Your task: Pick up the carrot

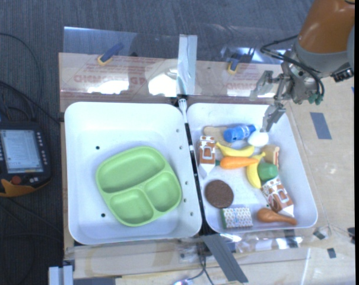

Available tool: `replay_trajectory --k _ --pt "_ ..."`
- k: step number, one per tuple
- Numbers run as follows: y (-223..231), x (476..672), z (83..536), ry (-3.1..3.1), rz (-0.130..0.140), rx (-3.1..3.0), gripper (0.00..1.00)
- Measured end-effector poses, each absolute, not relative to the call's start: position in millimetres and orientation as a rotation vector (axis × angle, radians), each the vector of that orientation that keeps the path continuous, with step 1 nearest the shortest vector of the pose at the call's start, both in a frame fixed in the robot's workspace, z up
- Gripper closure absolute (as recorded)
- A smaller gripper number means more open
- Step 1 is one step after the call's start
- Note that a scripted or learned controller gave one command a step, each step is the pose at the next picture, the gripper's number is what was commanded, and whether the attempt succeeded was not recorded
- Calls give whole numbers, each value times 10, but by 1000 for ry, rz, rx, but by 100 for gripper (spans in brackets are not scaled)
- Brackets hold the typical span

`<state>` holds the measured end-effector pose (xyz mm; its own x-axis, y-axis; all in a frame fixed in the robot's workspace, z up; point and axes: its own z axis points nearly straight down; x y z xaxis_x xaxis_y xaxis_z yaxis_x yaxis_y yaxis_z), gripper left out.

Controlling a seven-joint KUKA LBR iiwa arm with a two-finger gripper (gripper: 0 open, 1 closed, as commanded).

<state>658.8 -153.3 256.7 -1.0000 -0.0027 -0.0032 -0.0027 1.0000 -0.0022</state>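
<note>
The carrot [238, 162] lies in the right bin [304, 177], long axis running left-right, between bananas. The tool [273, 116] hangs above the bin's far right corner, up-right of the carrot; whether it is open I cannot tell.

Gripper [273, 114] over far right corner of right bin [307, 183]. Bottle [238, 133] just left of gripper and slightly nearer camera. Carrot [238, 162] nearer still, left of gripper, touching banana [235, 151] lying between it and bottle. Cookie [218, 193] further toward camera. Left bin [84, 129], holding divided plate [139, 185], well left of gripper.
</note>
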Motion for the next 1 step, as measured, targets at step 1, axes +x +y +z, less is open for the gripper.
replay_trajectory --k 1 --pt "-1401 6176 1143 3126 -3 73 0"
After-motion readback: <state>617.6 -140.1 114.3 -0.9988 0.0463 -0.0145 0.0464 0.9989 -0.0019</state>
